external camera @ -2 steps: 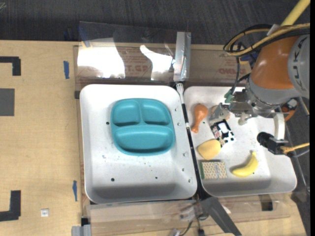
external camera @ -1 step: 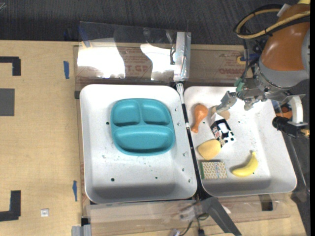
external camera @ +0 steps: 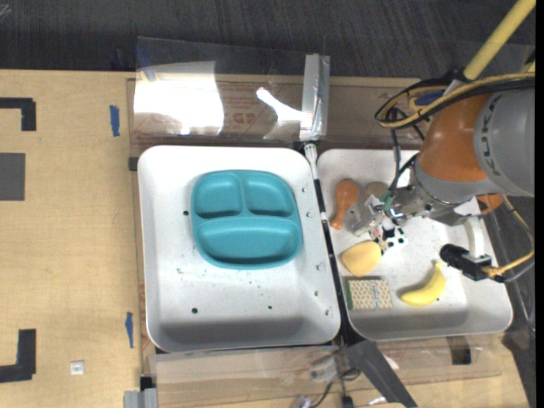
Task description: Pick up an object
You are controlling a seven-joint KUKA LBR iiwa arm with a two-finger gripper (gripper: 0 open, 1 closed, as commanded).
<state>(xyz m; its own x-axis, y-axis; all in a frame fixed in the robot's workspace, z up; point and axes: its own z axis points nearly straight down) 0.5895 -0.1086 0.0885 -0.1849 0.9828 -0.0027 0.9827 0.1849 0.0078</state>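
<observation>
In the right bin (external camera: 484, 308), you've got the gripper (external camera: 380, 221) low over the clutter, approx. mid-bin toward its left wall. Can't tell the jaw state; the tip is a dark tangle of parts and blurs into what's under it.

Nearest pick candidates: the orange-brown drumstick-shaped toy (external camera: 343, 201) sits just left of the tip, long axis running roughly up-down in view, leaning a bit. The yellow-orange rounded piece (external camera: 361, 258) lies just below the tip, w/ a small black-and-white dotted item (external camera: 392, 241) between them. The banana (external camera: 426, 288) is further off, lower right, curved axis slanting up-right. A patterned flat packet (external camera: 369, 294) lies near the front wall.

The left bin (external camera: 161, 253) holds a teal divided tray (external camera: 246, 218), well apart from the arm.

Hard to read: nothing is clearly between the jaws, and whatever's directly beneath the wrist is hidden.
</observation>
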